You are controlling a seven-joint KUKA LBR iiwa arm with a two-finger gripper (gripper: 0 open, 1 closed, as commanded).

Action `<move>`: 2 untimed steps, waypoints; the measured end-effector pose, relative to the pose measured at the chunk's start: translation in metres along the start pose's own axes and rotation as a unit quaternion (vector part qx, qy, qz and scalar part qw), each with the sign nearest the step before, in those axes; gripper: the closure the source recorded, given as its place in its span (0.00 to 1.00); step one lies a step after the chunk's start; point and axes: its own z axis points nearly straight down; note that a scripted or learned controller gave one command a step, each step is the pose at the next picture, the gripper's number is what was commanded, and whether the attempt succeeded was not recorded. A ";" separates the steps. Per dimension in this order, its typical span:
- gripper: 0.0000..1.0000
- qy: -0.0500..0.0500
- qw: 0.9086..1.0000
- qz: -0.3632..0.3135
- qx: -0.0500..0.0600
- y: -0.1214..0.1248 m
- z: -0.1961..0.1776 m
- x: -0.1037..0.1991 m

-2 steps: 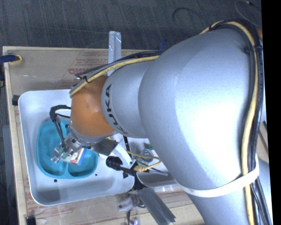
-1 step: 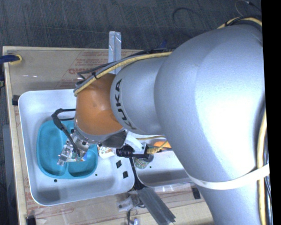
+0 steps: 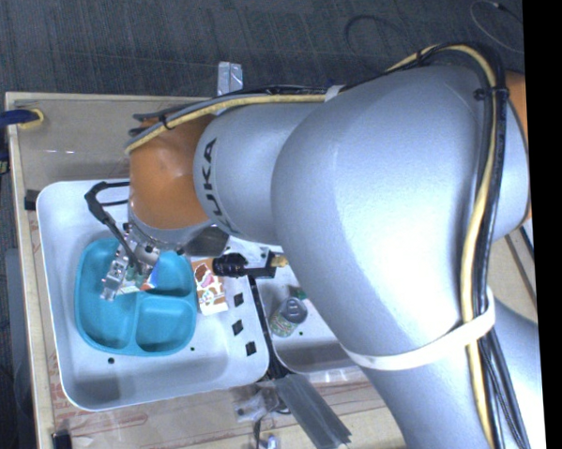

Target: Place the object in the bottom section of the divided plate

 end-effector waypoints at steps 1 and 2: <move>0.00 0.002 1.000 0.000 0.002 -0.001 0.001 0.000; 0.00 0.001 0.984 0.180 0.005 -0.003 -0.110 0.063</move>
